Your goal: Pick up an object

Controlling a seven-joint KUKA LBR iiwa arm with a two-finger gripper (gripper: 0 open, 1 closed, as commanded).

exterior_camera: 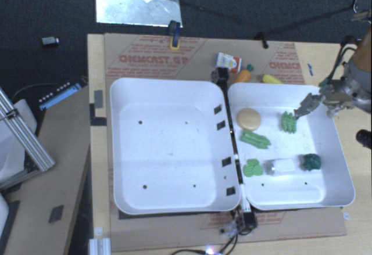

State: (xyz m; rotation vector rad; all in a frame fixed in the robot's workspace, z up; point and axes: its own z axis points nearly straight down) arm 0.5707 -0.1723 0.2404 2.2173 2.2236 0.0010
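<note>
The right bin (334, 149) holds several small objects. A tan round piece (249, 118) lies at its upper left, and a light green ridged piece (289, 122) lies to the right of it. Below them are a long green piece (256, 139), a small leafy green piece (253, 168), a clear whitish block (283, 165) and a dark green lump (312, 161). My gripper (306, 106) hangs over the bin's upper right, just above and to the right of the ridged green piece. I see nothing held in it.
The left bin (116, 149) sits beside the right one, with a black hinge strip (231, 149) between them. Behind the bins lie an orange piece (243, 75), a yellow piece (271, 79) and a small packet (226, 61). A clamp (174, 36) stands at the bench's back edge.
</note>
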